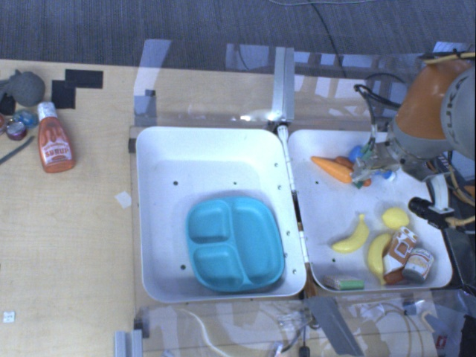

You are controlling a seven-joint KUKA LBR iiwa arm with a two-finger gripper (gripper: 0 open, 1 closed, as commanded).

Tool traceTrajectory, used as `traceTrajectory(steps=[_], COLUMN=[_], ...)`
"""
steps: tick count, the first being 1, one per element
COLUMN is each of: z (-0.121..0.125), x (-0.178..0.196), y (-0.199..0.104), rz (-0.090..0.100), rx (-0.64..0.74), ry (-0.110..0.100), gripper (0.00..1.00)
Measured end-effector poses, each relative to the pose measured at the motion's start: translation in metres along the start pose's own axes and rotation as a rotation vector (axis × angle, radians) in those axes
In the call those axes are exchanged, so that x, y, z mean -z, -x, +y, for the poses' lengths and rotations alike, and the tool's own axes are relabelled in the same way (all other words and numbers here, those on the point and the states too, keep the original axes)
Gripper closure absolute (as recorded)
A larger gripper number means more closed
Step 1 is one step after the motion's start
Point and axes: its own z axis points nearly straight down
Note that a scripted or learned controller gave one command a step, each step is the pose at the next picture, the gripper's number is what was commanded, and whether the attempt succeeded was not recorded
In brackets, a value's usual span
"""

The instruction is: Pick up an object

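We see the bench [74, 259] bearing two white bins; the left bin [160, 199] holds a blue divided plate [234, 242]. In the right bin [320, 222], our end effector [368, 166] hangs low, and we cannot tell its state. The carrot [332, 169] lies just beside it at nine o'clock, long axis running ten-to-four.

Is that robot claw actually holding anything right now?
Cannot be told. The gripper sits low over the carrot's blunt end and a blue thing, but nothing shows clearly between its tips.
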Motion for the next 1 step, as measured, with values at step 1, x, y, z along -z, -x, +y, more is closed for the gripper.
traceTrajectory(steps=[1], z=[-0.0389], x=[0.1148], y=[-0.011], rz=[0.007], rx=[-0.191], ry=[-0.024], gripper=[1.0])
